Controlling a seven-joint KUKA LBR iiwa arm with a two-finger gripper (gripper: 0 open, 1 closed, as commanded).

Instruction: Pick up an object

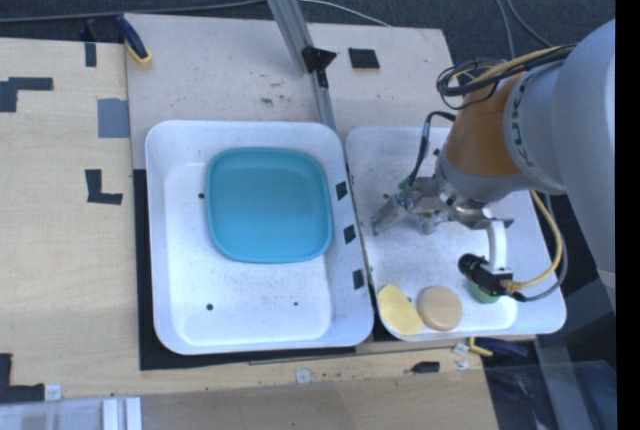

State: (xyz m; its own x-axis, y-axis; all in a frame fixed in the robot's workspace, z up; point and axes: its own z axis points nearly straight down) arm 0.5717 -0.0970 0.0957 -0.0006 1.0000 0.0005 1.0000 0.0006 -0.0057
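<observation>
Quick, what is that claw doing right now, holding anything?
Gripper: over the right bin; whether it is open, shut or holding anything cannot be told.

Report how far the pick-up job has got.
Done: the arm has reached into the right bin. In hand: the end effector sits low over the bin floor, with no object visible in it. Left: the yellow piece, tan round piece and blue plate all lie unlifted, so the grasp and lift remain.
</observation>
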